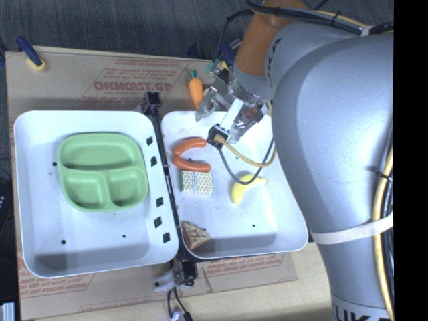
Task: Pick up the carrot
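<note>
One fixed camera looks down slantwise on both bins point(40, 179), seemingly fairly near; the arm point(334, 112) enters from right.

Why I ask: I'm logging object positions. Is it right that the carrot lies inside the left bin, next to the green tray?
No. The camera view shows the carrot outside both bins, on the cardboard behind the right bin. The green tray is in the left bin.

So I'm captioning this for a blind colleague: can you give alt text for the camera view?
A grey robot arm reaches from the right, its hand above the right white bin, near a carrot lying at that bin's far rim. The bin holds a hot dog, a banana and other small items; the left bin holds a green divided plate.
</note>
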`<control>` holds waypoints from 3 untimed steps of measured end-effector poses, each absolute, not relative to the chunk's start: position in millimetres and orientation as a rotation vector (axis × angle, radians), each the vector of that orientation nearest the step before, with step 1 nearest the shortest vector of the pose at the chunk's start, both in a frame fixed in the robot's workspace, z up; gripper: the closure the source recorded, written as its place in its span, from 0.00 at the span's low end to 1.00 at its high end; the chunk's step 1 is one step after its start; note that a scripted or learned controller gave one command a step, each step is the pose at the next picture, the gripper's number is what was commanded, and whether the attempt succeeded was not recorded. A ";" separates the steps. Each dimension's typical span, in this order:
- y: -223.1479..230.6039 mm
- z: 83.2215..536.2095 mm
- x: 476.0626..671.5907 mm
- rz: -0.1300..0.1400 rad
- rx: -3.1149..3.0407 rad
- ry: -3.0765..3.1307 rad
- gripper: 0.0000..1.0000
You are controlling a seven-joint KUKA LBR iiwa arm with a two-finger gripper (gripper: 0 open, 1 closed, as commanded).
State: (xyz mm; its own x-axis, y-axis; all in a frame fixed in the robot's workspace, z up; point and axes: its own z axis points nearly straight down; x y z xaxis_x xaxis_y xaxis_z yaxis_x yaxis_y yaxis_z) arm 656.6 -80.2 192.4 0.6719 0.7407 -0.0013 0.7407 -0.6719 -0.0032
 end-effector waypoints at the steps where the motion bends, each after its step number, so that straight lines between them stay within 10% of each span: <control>1: -140.7 140.2 648.6 0.009 -2.902 -1.194 0.00; 2: -130.1 270.6 642.2 0.004 -3.050 -0.742 0.00; 3: -162.6 90.7 629.0 0.008 -3.060 -0.693 0.00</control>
